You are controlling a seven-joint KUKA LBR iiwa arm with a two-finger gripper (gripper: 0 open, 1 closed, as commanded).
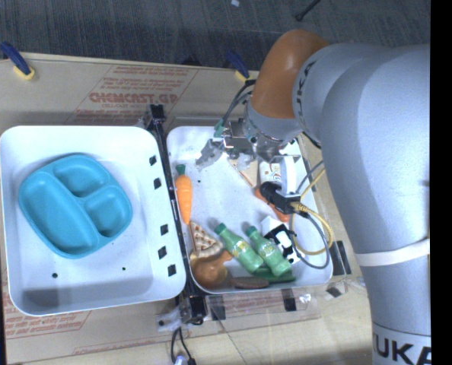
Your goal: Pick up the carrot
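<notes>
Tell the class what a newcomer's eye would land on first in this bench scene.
The big grey arm with its orange band fills the right side, reaching over the right bin. Next comes the bright blue divided plate lying alone in the left bin. The orange carrot lies along the right bin's left wall, above two green bottles.

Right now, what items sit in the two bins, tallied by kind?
Blue divided plate: 1
Carrot: 1
Green bottles: 2
Waffle piece: 1
Brown rounded item: 1
Total: 6. Anything beneath the arm is hidden.
</notes>
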